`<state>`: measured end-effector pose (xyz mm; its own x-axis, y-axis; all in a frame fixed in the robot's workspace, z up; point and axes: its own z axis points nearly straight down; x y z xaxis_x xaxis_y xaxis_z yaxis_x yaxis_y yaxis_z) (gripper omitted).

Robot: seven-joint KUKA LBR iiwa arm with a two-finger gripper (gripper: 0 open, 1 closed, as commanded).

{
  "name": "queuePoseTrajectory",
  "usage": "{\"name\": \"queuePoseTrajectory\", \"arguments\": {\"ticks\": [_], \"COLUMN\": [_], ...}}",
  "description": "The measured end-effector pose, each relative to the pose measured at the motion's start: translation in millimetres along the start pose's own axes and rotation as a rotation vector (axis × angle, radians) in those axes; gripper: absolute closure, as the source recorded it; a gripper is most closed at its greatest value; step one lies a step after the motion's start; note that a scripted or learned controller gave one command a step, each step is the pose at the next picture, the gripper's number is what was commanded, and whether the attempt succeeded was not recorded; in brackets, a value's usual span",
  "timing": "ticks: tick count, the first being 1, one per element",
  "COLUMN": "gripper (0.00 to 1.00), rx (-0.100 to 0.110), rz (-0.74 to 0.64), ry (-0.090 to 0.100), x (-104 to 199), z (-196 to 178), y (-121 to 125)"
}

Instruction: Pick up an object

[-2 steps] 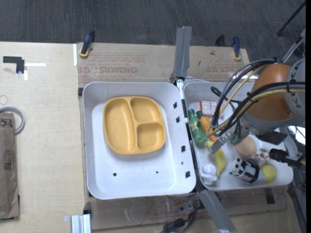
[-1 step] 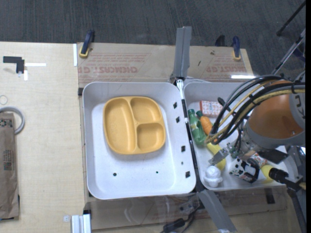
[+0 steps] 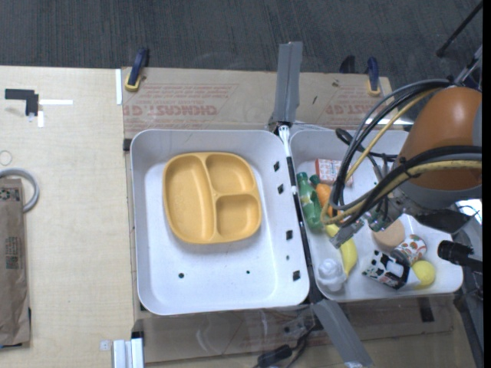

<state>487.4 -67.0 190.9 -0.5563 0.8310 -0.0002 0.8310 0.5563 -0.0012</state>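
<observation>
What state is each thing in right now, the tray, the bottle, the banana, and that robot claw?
Yellow divided plate: upright, nothing in its compartments, in the left bin.
Green bottle: lying on its side, right bin.
Banana: lying flat, unpeeled.
Gripper: low over the right bin.

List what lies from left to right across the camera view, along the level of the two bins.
Brown paper bag → yellow divided plate in the left bin → green bottle → banana → black-and-white toy → lemon, with the right bin holding those last four.
</observation>
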Motion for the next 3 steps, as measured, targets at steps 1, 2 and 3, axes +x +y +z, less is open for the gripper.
{"name": "queuePoseTrajectory", "arguments": {"ticks": [1, 2, 3], "gripper": [0.0, 0.0, 1.0], "rx": [0.0, -0.001, -0.001], "rz": [0.036, 0.06, 0.063], "ry": [0.0, -0.001, -0.002], "x": [-22, -56, -57], "z": [100, 99, 91], "y": [-27, 10, 9]}}
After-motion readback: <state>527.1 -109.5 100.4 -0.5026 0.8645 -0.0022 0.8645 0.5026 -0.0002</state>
